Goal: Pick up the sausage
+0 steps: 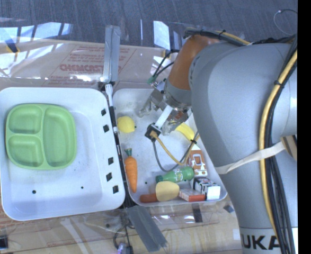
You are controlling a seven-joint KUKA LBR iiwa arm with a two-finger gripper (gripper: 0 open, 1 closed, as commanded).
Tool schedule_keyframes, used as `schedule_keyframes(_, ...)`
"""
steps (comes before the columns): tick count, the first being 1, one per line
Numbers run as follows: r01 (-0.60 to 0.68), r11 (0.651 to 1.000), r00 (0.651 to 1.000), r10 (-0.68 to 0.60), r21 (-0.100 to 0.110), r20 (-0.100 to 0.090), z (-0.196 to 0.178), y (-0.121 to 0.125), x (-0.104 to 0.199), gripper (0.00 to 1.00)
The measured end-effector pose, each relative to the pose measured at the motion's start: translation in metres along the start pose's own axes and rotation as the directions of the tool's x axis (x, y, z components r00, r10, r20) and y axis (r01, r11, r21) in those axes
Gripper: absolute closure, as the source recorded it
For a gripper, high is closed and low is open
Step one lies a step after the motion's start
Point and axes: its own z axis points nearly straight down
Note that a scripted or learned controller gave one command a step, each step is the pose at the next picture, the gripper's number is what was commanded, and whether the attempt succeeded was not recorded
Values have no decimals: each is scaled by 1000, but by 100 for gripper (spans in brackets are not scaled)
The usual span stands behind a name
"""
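The sausage (148,197) is a short reddish-brown piece lying against the front wall of the right bin (135,97). Its right end is tucked under a pale yellow food piece (167,190). My gripper (151,120) hangs over the middle of the right bin, just right of a yellow lemon (126,124). It is well behind the sausage and not touching it. The bulky grey arm with its orange band (184,62) covers the bin's right side.
An orange carrot (131,172) lies along the right bin's left wall. A green bottle (177,174), small boxes (202,187) and a yellow item (185,132) crowd the front right. The left bin (65,194) holds a green divided plate (40,135).
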Motion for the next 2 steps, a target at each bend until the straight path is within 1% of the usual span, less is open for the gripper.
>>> schedule_keyframes(1, -193, 981, 981, 193, -3, -2, -1, -9, 20, 0)
schedule_keyframes(2, 89, 996, 996, -89, -6, -1, -176, -19, -27, 0)
